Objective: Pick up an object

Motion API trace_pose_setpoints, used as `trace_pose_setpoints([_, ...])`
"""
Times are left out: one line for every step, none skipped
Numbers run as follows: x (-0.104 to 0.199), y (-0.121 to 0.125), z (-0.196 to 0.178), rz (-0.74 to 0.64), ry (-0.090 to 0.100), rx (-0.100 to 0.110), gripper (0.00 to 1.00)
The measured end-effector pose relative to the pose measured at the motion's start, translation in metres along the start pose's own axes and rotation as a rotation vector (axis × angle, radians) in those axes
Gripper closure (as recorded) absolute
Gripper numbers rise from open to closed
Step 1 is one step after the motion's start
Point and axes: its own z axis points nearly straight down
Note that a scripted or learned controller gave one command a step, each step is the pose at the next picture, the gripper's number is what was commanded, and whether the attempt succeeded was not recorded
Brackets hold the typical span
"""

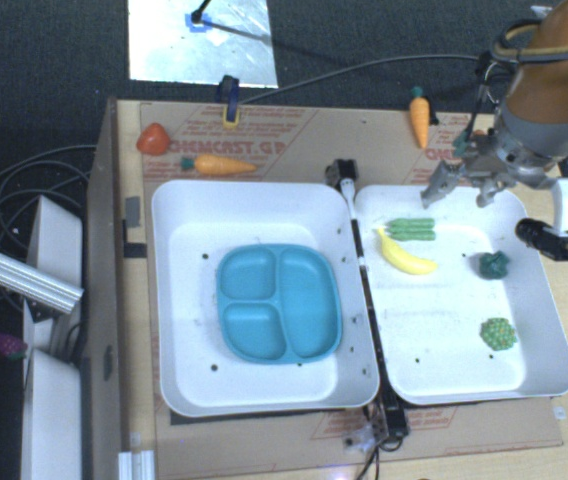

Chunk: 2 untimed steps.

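Above the far rim of the right bin point(539, 298), my claw point(461, 190) hangs spread and empty, the approach step in hand; next I must descend onto the green beans point(410, 230) just beside the banana point(405, 257).

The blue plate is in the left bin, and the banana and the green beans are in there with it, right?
Not quite. The blue plate is in the left bin, but the banana and the green beans lie in the right bin, next to each other near its back. The camera view shows it.
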Motion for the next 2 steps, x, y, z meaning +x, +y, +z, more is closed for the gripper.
trace_pose_setpoints([0.001,0.022,0.072,-0.002,0.001,0.002,0.00])
trace_pose_setpoints([0.020,0.005,0.145,-0.002,0.001,0.003,0.00])
